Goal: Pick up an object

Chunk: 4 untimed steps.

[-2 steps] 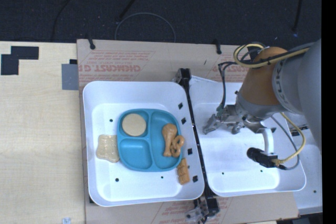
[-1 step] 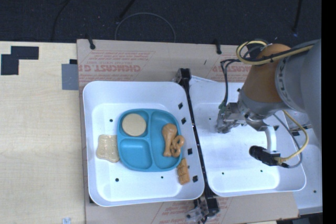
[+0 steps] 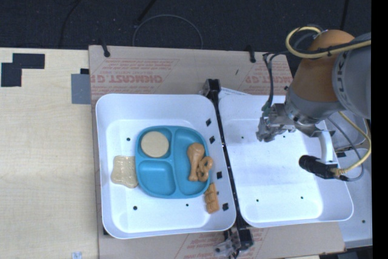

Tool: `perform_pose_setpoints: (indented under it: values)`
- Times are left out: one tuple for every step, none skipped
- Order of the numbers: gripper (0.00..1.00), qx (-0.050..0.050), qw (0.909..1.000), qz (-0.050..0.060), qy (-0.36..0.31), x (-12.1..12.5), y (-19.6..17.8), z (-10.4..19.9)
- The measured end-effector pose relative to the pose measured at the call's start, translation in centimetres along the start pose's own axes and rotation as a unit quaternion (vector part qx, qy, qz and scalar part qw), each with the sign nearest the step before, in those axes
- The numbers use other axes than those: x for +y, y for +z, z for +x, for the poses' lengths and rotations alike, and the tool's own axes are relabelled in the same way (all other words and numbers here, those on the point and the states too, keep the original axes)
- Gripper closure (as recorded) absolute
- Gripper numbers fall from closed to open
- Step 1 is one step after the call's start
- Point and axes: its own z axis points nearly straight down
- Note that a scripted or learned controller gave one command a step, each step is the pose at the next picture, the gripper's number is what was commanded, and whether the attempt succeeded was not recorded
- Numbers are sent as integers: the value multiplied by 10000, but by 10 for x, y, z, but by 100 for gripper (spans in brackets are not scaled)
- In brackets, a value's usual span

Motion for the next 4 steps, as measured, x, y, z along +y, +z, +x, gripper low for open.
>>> perform_pose_setpoints:
  values:
    - [100, 0, 10000, 12, -2, 3, -42, 1]
    - [100, -1, 10000, 5, -2, 3, -84, 0]
    - [100, 7, 10000, 35, -14, 2, -77, 60]
    - [100, 9, 10000, 23, -20, 13, -82, 110]
